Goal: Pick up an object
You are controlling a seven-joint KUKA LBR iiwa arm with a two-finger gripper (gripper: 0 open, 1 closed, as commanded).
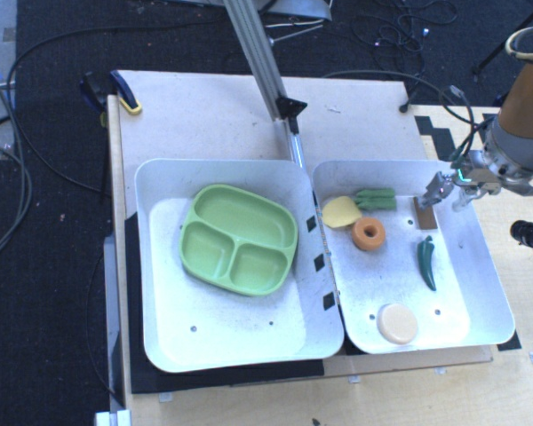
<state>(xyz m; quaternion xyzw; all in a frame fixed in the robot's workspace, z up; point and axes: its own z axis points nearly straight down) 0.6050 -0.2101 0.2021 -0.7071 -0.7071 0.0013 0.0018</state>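
Observation:
The right bin (489, 278) holds several toy foods. A yellow piece (340, 211) lies at the back left, beside a light green pod (375, 199) and an orange ring (369, 234). Further right are a brown block (425, 213) and a dark green pepper (426, 263). A cream round piece (397, 323) rests near the front. My gripper (451, 192) hovers over the bin's back right corner, just above and right of the brown block. It is open with nothing between its fingers.
The left bin (160, 327) carries a light green divided plate (240, 240). A slanted metal pole (265, 56) comes down to the bench behind the seam between the bins. A yellow-and-blue tool (124, 94) lies at the bench's back left corner.

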